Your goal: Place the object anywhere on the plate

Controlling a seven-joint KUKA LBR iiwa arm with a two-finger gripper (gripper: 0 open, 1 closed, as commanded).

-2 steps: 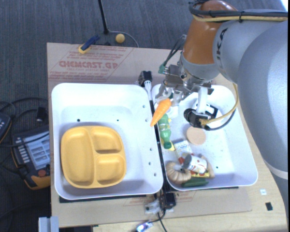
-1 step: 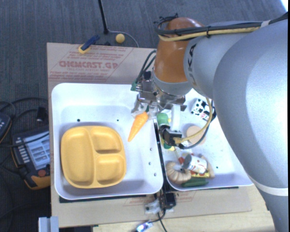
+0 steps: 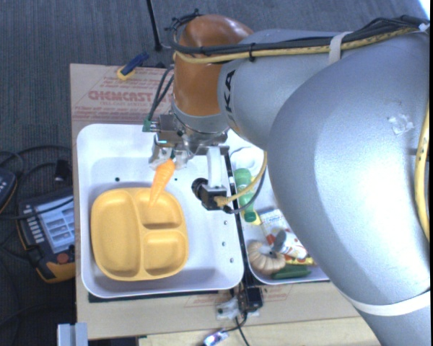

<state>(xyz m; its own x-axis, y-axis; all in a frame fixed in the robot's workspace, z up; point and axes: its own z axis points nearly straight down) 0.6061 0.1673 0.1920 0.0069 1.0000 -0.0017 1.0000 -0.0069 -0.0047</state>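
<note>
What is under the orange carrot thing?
The yellow plate lies under the carrot's lower end, over the plate's top right compartment. The carrot's upper end sits between the fingers of the gripper, so its very top is covered. The plate rests in the left white bin.

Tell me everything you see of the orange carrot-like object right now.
The orange carrot-like object is a slim, tapered piece, smooth like plastic. It hangs tilted, its upper end between the fingers of the hand, its lower end reaching down-left over the back rim of the yellow divided plate in the left bin. Whether its tip touches the plate, I cannot tell.
</note>
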